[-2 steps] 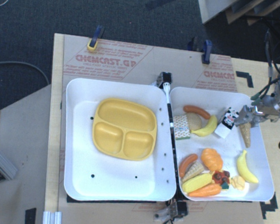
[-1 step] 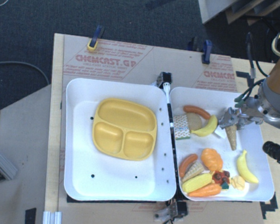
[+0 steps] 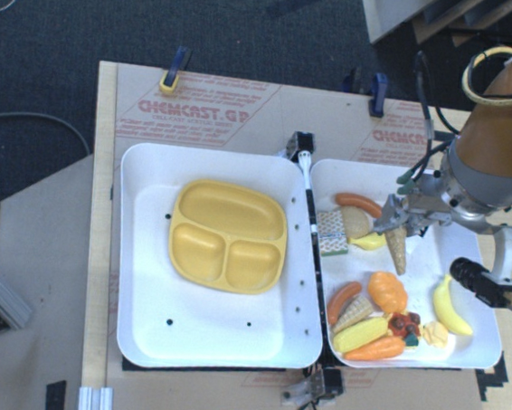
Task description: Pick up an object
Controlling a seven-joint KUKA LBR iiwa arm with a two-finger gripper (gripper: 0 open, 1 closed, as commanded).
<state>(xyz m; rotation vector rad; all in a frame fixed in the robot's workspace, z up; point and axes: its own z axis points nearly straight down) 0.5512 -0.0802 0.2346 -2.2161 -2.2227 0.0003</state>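
The right bin (image 3: 482, 346) holds toy foods: a red sausage (image 3: 358, 202), a green-and-white block (image 3: 332, 232), a waffle cone (image 3: 399, 252), an orange (image 3: 387, 291), a banana (image 3: 450, 307), a corn cob (image 3: 360, 332) and a carrot (image 3: 375, 350). My gripper (image 3: 400, 220) hangs over the upper middle of this bin, directly above the wide end of the waffle cone. The cone's top meets the gripper's underside, and I cannot tell whether it is gripped or lying on the bin floor.
A yellow divided plate (image 3: 229, 236) lies in the left bin (image 3: 136, 305). A black divider with clips (image 3: 307, 223) runs between the bins. More toy foods crowd the right bin's lower half. A black tool part (image 3: 477, 280) sticks out over the right rim.
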